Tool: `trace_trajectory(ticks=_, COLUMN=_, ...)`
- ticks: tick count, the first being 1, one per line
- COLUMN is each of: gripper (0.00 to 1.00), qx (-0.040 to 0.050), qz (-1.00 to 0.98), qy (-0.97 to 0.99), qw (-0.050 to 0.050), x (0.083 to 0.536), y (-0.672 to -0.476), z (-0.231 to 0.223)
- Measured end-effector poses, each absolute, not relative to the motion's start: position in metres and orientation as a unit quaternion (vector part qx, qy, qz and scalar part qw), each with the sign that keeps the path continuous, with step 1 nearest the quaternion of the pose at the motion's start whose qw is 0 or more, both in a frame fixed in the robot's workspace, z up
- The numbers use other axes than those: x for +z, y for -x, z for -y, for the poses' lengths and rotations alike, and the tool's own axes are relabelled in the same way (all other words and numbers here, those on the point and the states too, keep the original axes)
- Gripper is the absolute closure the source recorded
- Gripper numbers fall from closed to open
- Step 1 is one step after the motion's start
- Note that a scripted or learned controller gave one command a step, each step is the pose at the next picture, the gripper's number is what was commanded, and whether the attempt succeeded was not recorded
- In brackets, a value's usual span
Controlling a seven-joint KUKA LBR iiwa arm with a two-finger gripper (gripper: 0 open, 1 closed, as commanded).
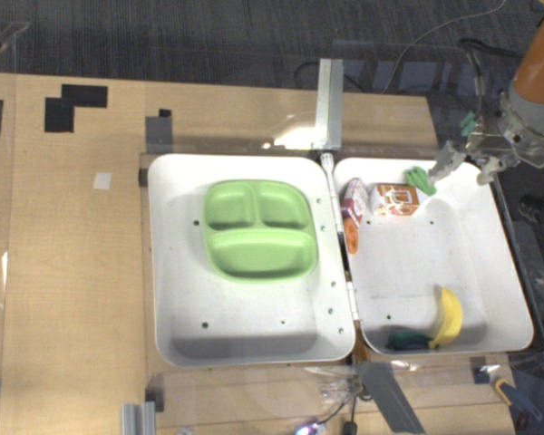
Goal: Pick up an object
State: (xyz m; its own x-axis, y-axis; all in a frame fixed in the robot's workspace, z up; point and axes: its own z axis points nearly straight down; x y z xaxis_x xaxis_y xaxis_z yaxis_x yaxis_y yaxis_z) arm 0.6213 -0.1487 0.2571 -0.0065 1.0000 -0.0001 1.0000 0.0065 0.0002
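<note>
Small green object (421,179), lying just below-left of the claw (462,159) at the right white bin's (490,270) far edge, long axis slanting toward the claw. Approach step: claw hovers above, clasping nothing; finger spread cannot be told. Next: descend, straddling the short axis.

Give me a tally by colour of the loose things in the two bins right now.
Green: 3 (divided plate, small item at the right bin's top, dark item beside the banana)
Yellow: 1 (banana)
Orange-and-white: 1 (packet)
Reddish: 1 (wrapped item by the divider)
Total: 6
</note>
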Motion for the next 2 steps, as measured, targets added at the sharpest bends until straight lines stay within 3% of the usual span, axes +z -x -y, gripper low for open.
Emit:
trace_trajectory(ticks=1, gripper=0.00, qx=0.0007, qz=-0.702, qy=-0.712, qw=0.002, x=0.331, y=-0.642, z=0.156)
trace_trajectory(ticks=2, gripper=0.00, qx=0.0004, qz=-0.750, qy=-0.661, qw=0.000, x=0.185, y=-0.670, z=0.125)
